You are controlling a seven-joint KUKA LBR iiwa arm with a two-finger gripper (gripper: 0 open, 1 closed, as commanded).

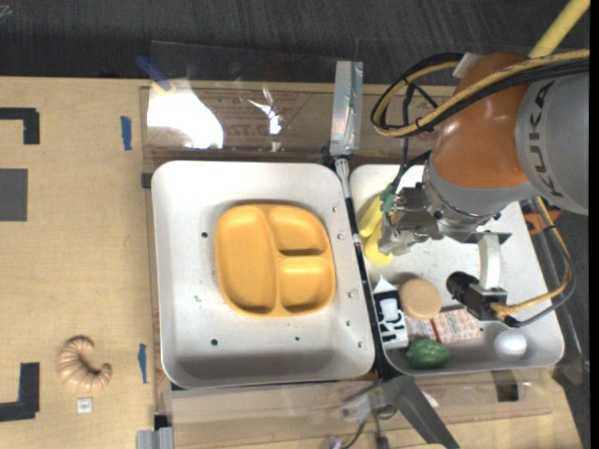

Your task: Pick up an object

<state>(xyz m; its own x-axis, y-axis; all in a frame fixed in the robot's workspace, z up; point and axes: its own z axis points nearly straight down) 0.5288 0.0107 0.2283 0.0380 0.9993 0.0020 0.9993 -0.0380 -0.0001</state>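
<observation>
A pale wooden bench top (75, 251) spreads out to the left of the left white bin (178, 204), marked with black tape corners (23, 124) and short blue tape strips (125, 131); a dark grey square (12, 195) sits near its left edge. Beyond the bin's far side, a clear plastic sheet (243, 110) catches a bright glare of light, with a silvery taped post (345, 106) at its right end. Farther back lies dark grey carpeted floor (234, 7).

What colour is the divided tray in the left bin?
Yellow-orange, plain, no pattern. The divided tray shows clearly in the camera view.
</observation>
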